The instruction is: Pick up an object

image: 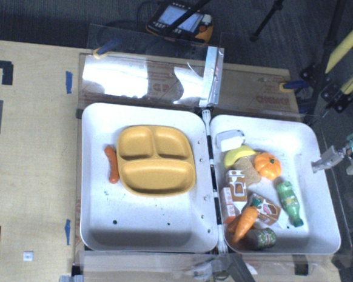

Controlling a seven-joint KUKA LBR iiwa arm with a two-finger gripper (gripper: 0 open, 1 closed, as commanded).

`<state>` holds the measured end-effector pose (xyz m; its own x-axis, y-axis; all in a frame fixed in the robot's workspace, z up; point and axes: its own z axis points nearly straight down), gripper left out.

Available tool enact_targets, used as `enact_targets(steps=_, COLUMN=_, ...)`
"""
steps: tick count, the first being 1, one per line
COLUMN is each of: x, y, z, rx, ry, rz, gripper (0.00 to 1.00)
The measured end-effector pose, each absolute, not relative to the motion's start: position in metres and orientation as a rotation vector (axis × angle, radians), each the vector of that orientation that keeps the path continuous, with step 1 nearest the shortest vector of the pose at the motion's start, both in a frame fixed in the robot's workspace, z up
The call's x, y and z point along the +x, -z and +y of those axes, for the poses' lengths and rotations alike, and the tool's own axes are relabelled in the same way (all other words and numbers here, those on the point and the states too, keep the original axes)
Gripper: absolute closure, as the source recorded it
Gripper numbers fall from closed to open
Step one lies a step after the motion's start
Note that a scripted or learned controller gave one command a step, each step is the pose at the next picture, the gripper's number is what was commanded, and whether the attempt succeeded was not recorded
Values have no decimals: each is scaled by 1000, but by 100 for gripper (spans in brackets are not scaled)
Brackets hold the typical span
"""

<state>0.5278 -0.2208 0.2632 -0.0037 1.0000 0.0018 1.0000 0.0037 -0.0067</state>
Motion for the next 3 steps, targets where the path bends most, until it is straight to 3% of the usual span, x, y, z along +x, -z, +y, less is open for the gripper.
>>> enact_targets(steps=1, x=582, y=-245, z=-223, rx=-2341, ry=-5, rz=-2094, gripper=0)
enact_targets(steps=2, x=566, y=-97, z=-194, rx=-2349, ry=-4, rz=-2082, gripper=0)
enact_targets(steps=3, x=539, y=-85, z=-188, rx=-2465, ry=10, rz=-1948, gripper=0)
